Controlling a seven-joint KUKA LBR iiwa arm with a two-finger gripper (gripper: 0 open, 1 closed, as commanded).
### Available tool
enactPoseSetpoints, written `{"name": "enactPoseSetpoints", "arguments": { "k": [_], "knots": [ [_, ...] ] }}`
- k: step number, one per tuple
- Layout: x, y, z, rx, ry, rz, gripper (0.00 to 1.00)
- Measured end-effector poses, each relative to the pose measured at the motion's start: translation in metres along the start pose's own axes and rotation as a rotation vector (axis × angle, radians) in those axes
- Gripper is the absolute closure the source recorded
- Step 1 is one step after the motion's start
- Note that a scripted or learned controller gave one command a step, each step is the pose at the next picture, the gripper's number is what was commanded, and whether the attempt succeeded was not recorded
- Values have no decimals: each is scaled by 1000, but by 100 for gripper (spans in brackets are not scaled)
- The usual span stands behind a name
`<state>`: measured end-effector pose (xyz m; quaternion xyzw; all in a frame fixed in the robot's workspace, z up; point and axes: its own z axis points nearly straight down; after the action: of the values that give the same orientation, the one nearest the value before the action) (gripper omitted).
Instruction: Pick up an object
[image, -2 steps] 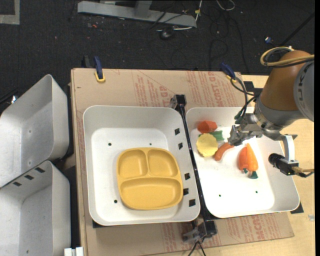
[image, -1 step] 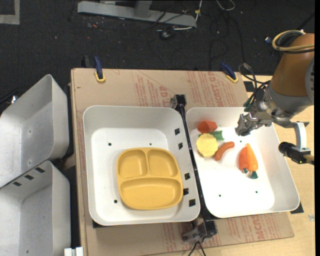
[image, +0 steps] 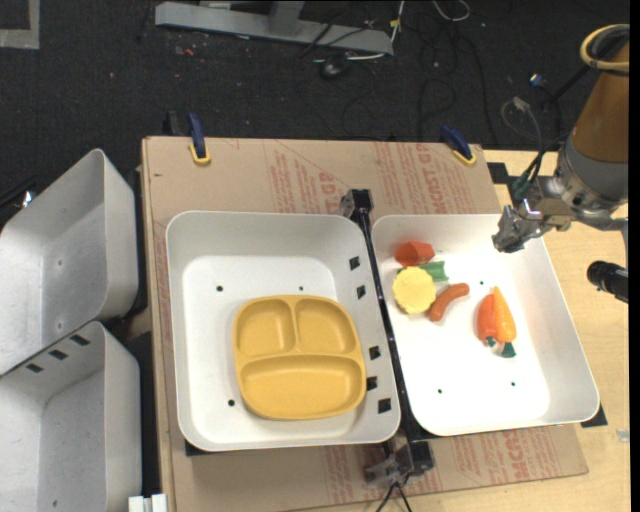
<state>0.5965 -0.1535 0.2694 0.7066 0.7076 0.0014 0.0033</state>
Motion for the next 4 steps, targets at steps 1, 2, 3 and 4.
{"name": "enactPoseSetpoints", "arguments": {
  "k": [1,2,3,4],
  "knots": [
    [54,4,14,7,4,-6,100],
    [109,-2,10,7,4,-6,100],
    [163,1,14,7,4,-7,100],
    [213,-1,31,9,4,-6,100]
  ]
}}
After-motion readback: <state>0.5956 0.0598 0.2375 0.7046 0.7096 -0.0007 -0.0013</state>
